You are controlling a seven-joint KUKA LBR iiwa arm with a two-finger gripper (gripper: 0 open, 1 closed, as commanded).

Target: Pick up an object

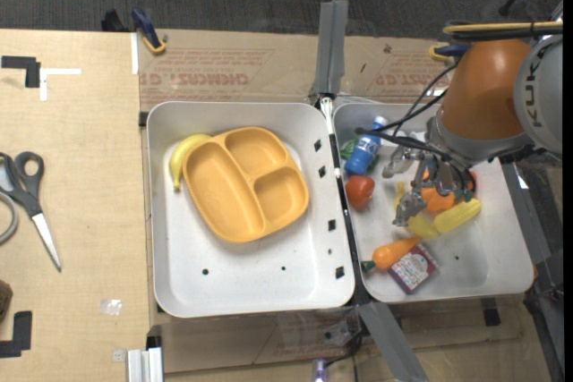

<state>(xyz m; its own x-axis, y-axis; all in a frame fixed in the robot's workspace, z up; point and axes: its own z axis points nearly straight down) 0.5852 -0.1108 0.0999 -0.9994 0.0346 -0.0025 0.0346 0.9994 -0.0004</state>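
Yellow corn cob just beside the lowered end effector, finger state impossible to tell

The arm has a grey housing bearing black KUKA lettering and a rounded orange band, with black cables routed above a metallic two-finger gripper.

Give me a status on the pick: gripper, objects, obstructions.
Gripper low in right bin, over the yellow corn; no grasp visible. Tomato, carrot, blue bottle crowd close. Left bin holds orange tray, banana.
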